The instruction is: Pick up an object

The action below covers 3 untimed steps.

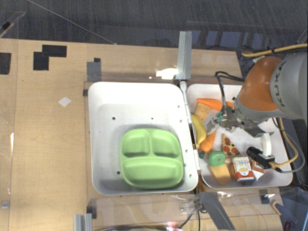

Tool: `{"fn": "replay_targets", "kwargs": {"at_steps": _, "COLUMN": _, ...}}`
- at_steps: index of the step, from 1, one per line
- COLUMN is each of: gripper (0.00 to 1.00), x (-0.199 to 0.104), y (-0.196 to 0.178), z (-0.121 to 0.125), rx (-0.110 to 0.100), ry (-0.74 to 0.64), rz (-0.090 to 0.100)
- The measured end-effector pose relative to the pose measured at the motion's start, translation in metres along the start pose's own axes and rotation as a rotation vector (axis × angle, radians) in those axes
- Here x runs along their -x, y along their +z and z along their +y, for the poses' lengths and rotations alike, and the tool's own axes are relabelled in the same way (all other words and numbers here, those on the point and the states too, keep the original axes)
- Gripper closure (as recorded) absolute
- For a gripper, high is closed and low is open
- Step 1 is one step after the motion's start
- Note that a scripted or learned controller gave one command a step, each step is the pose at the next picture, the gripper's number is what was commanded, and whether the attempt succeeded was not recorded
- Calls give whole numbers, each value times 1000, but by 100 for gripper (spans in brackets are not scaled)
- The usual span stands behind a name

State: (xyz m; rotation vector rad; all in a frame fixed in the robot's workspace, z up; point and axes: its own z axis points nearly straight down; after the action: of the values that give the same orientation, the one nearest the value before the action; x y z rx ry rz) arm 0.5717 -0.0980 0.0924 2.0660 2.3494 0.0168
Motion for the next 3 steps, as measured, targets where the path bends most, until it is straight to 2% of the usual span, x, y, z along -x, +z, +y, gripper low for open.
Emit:
{"fn": "replay_targets", "kwargs": {"at_steps": 1, "gripper": 0, "x": -7, "y": -2, "z": -48, "rx": 6, "ry": -14, "rz": -2}}
{"fn": "replay_targets", "kwargs": {"at_steps": 2, "gripper": 100, "x": -9, "y": -14, "z": -45, "rx": 13, "ry": -15, "rz": 1}}
{"fn": "replay_targets", "kwargs": {"at_steps": 3, "gripper": 100, "x": -9, "y": -19, "z": -79, "rx": -11, "ry": 63, "rz": 2}}
